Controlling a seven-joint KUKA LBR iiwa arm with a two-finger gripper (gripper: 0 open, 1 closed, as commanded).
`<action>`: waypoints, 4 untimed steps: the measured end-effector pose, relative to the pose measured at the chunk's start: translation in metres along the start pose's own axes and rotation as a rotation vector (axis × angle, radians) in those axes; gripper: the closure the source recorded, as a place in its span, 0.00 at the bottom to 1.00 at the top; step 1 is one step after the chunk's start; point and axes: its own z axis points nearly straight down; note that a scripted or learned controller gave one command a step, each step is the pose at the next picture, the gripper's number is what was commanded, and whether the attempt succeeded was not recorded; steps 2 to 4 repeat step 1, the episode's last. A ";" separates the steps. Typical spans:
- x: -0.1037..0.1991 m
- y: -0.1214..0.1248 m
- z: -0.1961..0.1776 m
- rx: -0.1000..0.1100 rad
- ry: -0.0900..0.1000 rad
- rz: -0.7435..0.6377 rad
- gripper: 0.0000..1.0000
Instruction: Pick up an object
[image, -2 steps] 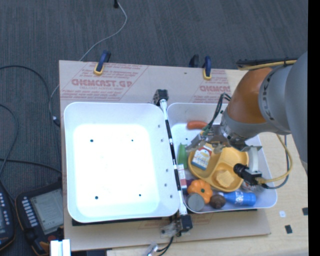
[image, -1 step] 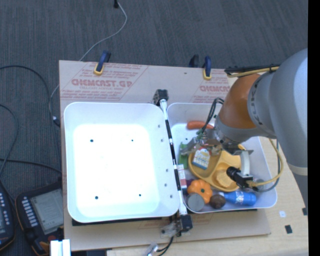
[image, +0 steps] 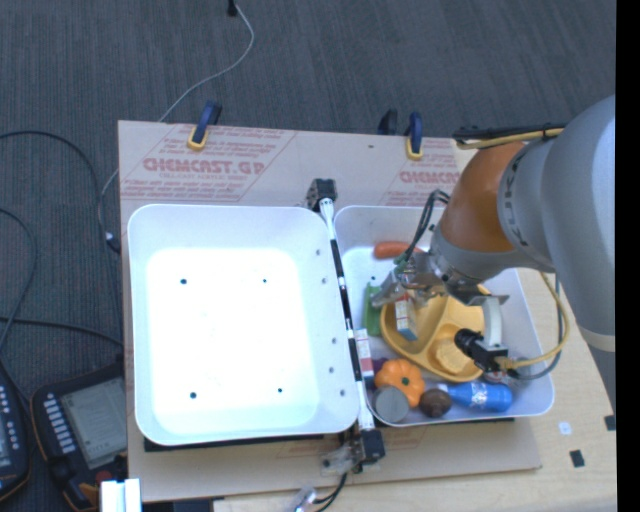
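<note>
Over the right bin (image: 535, 400), the gripper (image: 405, 300) sits low among the clutter, above a yellow bowl (image: 440, 345). Its grip state cannot be determined. Nothing appears lifted: an orange pumpkin (image: 400, 377) and blue bottle (image: 482, 397) lie nearby. Pick judged outstanding.
</note>
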 end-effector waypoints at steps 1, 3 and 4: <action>0.089 -0.046 -0.084 0.014 -0.002 0.000 1.00; 0.089 -0.046 -0.084 0.014 -0.002 0.000 1.00; 0.089 -0.046 -0.084 0.014 -0.002 0.000 1.00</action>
